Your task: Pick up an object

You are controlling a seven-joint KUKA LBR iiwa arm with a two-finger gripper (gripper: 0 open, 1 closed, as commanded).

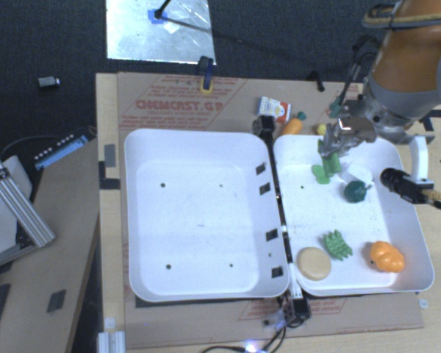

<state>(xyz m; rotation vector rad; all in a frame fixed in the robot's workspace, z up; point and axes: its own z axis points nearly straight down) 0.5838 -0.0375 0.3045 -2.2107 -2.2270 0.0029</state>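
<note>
Broadly, we see the tabletop (66,219) carrying a brown board (184,98), and on it two white bins side by side: the left bin (198,212) and the right bin (404,219), their inner rims touching along a row of black clips. Dark carpet lies beyond the board, with a silvery sheet (160,20) on it at the top. An aluminium frame (11,204) leans in at the left edge.

We see the arm (411,50) come in from the right, and its jaws (331,153) sit low over the upper part of the right bin, right above a light green piece (323,172). We cannot tell how far the jaws are parted, nor whether the piece is between them.

We count five loose things in the right bin: the light green piece under the jaws, a dark green ball (355,191) just beside it, a green ridged toy (337,244), a tan round disc (314,263) near the front rim, and an orange lump (386,257) at the front right. A black cylinder (400,183) juts over the right rim.

Behind the bins, on the board, we see a small carton (273,109) and an orange carrot (293,126).
</note>
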